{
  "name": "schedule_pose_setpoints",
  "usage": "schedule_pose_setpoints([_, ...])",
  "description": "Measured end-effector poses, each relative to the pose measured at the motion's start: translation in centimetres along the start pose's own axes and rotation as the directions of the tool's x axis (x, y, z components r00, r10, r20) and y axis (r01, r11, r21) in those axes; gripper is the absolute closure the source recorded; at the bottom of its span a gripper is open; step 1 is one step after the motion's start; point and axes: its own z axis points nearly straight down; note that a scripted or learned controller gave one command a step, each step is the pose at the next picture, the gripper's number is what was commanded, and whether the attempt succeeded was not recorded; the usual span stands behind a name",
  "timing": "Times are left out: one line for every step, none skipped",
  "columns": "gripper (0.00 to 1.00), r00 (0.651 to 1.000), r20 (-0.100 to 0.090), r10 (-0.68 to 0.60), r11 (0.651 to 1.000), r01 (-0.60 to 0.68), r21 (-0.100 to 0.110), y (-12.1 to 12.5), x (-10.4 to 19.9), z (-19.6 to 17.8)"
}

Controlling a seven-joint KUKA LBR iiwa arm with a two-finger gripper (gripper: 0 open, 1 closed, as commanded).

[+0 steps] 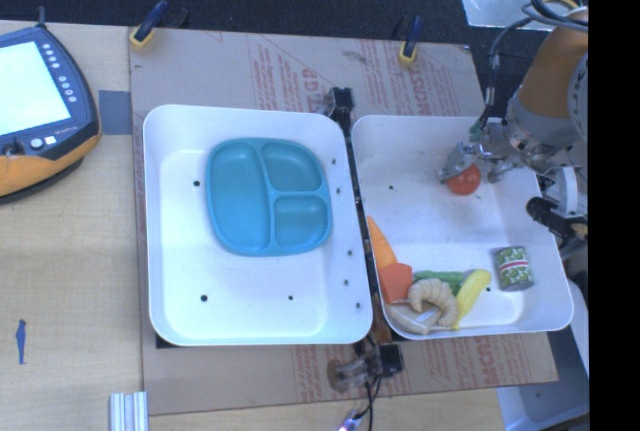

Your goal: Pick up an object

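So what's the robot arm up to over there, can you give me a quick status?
Gripper down in right bin, over red round object. Grasp unconfirmed. Other items piled at bin's near edge.

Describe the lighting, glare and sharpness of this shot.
Camera view: bright even light, the right bin and left bin nearly washed out to plain white; the blue divided plate reads crisp, while the gripper by the red object looks soft; the handheld screen glares white.
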Motion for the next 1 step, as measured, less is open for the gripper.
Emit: schedule_pose_setpoints([1.00,1.000,0.001,-0.005,1.000,0.005,-0.001,0.10,0.00,-1.16])
